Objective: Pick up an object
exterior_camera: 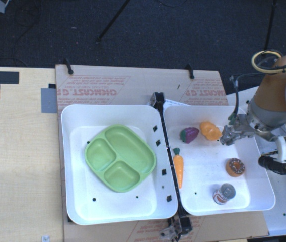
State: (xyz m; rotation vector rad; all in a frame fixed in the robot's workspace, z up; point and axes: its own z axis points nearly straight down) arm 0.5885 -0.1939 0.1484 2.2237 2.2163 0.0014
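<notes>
The right bin holds a purple toy vegetable, an orange toy fruit, a carrot along its left wall, a brown doughnut and a small can near the front. My gripper hangs at the bin's upper right, just right of the orange fruit and above the doughnut. Nothing shows between its fingers.
The left bin contains a green divided plate. A black divider runs between the two bins. The arm's grey and orange body covers the right bin's far right corner. Cardboard lies under both bins.
</notes>
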